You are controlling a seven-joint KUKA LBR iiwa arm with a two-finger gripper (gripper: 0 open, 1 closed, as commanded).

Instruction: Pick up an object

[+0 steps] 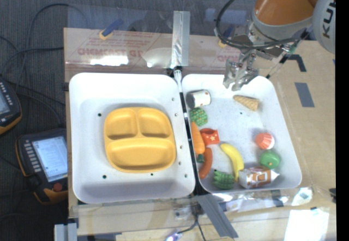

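Landmark: I am taking the banana [233, 158] in the right bin [287, 125] as my reference point.
Carton: a small carton [256, 177] is lying on its side just nearer than the banana, to its right, against the bin's near wall.
Greens: a leafy green piece [222, 180] is sitting just beside the banana's near end, on its left.
Apple: a green apple [269, 159] is resting to the banana's right, above the carton.
Sausage: a red-brown sausage [205, 162] is lying left of the banana, with a carrot [196, 136] beyond it along the bin's left wall.
Red block: a red piece [210, 136] is sitting just beyond the banana's far end.
Tomato: a red round piece [264, 140] is sitting right of the banana, slightly farther.
Broccoli: a green piece [198, 116] is lying farther, up-left of the banana.
Can: a silver can [198, 97] is lying beyond the broccoli.
Cone: a tan cone [247, 102] is lying well beyond the banana, near the far wall.
Gripper: my gripper [240, 81] is hanging just beyond the cone over the far rim, holding nothing, fingers only narrowly parted.
Tray: a yellow tray [140, 138] is sitting in the left bin [87, 125], well left of the banana.
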